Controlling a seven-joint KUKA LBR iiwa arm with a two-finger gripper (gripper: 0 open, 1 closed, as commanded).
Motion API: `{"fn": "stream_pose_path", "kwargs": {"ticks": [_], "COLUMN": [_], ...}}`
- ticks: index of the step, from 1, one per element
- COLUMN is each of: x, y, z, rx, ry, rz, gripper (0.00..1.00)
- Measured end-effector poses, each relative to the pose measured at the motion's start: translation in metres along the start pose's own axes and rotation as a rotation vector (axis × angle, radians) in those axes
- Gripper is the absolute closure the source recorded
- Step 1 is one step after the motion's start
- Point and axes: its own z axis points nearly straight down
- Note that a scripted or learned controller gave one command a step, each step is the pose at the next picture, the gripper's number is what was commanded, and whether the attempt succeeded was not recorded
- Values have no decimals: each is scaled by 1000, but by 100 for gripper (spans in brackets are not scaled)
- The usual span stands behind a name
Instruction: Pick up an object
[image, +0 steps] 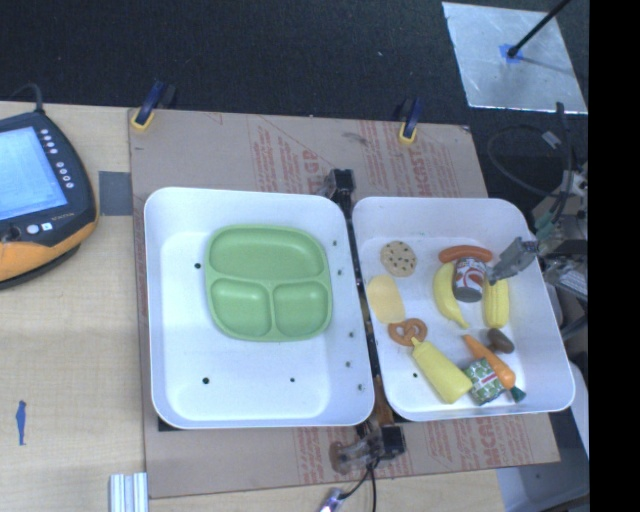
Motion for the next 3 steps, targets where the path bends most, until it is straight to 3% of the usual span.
{"fn": "stream_pose_path", "kwargs": {"ticks": [1,2,3], "x": [-34,-23,15], "y": [-24,-41,-2], "z": [108,162,187], "rx": [2,0,0], "ry": [0,0,0], "rz": [0,-2,-3], "gripper": [0,0,0]}}
